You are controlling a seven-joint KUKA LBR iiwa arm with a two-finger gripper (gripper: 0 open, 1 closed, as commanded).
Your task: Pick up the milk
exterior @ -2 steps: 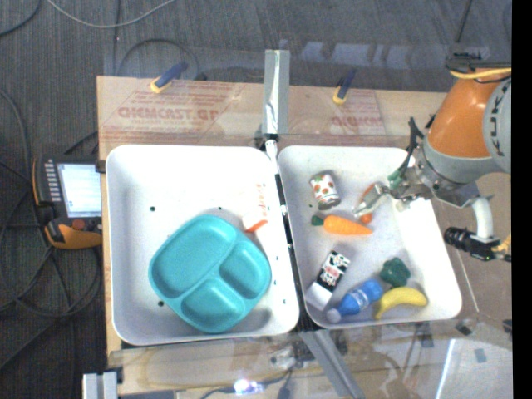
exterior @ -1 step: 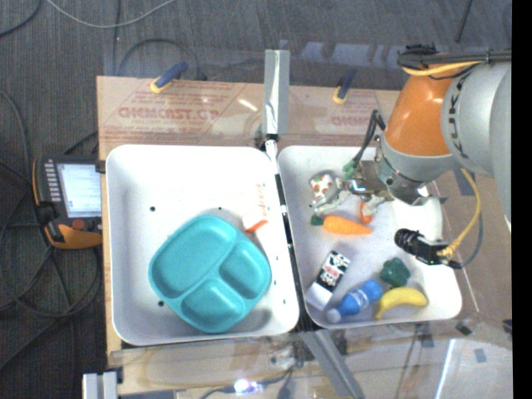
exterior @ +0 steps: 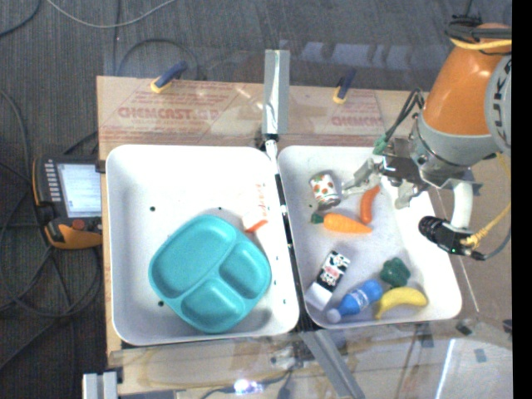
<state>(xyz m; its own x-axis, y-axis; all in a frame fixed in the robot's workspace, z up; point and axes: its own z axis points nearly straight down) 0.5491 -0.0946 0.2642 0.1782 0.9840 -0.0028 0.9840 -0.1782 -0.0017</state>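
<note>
The milk [exterior: 330, 276] is a small white carton with black cow patches. It lies tilted near the front of the right bin [exterior: 432, 252], beside a blue bottle [exterior: 357, 299]. My gripper [exterior: 384, 184] hangs over the back of that bin, well behind the milk and to its right. Its two fingers [exterior: 363, 175] are spread open, and nothing sits between them. A thin orange pepper [exterior: 368, 205] lies just below the gripper.
A carrot [exterior: 345, 223] and a spotted cup [exterior: 326, 189] lie between gripper and milk. A green item [exterior: 396, 270] and a banana [exterior: 401, 299] sit at the front right. The left bin [exterior: 133, 181] holds a teal divided plate [exterior: 211, 274] and a small orange piece [exterior: 256, 224].
</note>
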